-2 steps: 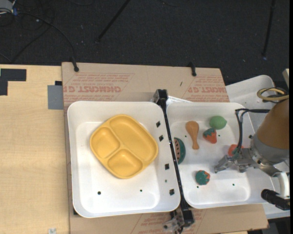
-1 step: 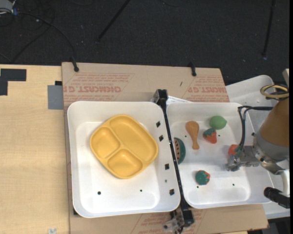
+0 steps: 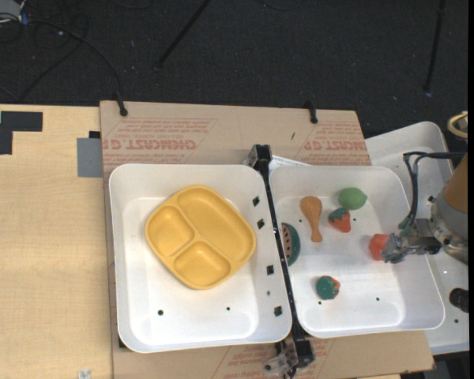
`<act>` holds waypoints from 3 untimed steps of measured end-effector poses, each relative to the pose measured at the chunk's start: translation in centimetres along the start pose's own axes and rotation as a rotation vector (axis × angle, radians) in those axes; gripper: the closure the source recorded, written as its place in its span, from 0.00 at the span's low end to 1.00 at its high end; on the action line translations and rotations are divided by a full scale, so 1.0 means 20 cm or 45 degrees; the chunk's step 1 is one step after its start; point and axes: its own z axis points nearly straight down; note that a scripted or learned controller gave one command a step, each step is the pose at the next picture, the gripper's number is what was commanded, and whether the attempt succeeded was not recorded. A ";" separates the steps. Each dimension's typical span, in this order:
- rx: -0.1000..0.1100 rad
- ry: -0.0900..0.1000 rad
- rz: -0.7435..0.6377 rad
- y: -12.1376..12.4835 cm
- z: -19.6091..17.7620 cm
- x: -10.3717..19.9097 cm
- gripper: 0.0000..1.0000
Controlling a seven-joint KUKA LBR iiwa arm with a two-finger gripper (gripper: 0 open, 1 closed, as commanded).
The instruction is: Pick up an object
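- Red object [image 3: 377, 247]: small and roundish, lying toward the right side of the right bin [image 3: 423, 322], in open floor, apart from the other toys.
- Gripper [image 3: 396, 247]: low in the same bin, just at the red object's right, touching it or nearly so. Cannot tell whether spread or pressed together; nothing seen pinched.
- Likely step: closing in on the red object, judged from how close the two are.
- To do it well: centre over the red object rather than beside it, come straight down, close fully before lifting, then rise slowly and check for anything carried.
- Risk: nudging the piece sideways toward the bin wall instead of straddling it.
- Nearby, up and to the left: a red-and-green strawberry toy [image 3: 340, 220] just below a green ball [image 3: 351, 198], and a tan drumstick [image 3: 312, 215] beside them.
- Further off: a green-and-red toy [image 3: 327, 287] near the front, and a dark round piece [image 3: 291, 243] against the divider.
- Left bin [image 3: 134, 322]: a yellow compartment plate [image 3: 200, 235], well apart from the work.
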 end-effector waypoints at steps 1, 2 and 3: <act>-0.001 0.000 -0.001 0.05 -0.25 0.02 1.00; 0.000 0.000 -0.001 0.06 -0.52 0.01 1.00; 0.007 0.004 -0.005 0.18 -0.45 0.26 1.00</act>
